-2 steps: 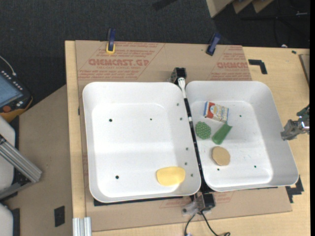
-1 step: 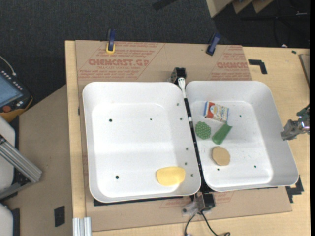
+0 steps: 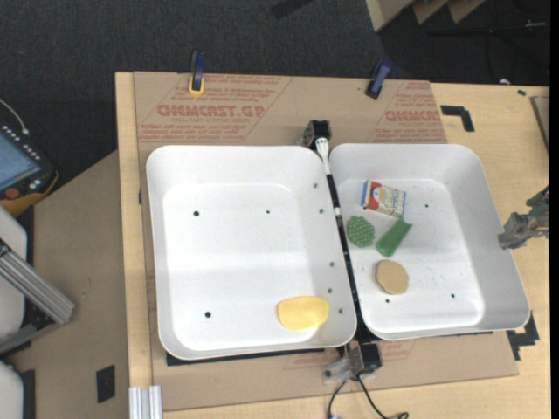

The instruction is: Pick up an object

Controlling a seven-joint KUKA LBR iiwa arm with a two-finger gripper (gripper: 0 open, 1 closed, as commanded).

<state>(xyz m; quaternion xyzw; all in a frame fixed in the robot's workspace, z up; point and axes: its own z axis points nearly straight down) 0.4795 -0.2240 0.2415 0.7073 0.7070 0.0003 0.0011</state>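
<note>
The claw (image 3: 524, 225) sits at the far right of the camera view, just past the outer rim of the right bin (image 3: 454, 168), and so little of it is in frame that I cannot tell how far it is parted; nothing can be seen in its grip. It looks parked clear of the bins, which would leave the whole floor of both open to the camera before a grasp is chosen, though that is a guess. The likeliest targets lie in the right bin, bunched toward its left wall: a small white carton (image 3: 383, 198) with red and blue print lying flat, below it a green dotted round piece (image 3: 360, 230) just beside a green block (image 3: 394, 236) that lies at a slant, and nearer the front a tan disc (image 3: 392, 277) a little apart from them. The close pairing of the two green things would make a clean grasp there harder; the disc and carton have more room around them. In the left bin (image 3: 175, 234) a lone yellow lump (image 3: 303, 312) rests near the front right corner, farthest from the claw. Both bins sit side by side on a brown board (image 3: 262, 103) clamped to the table (image 3: 96, 260)
</note>
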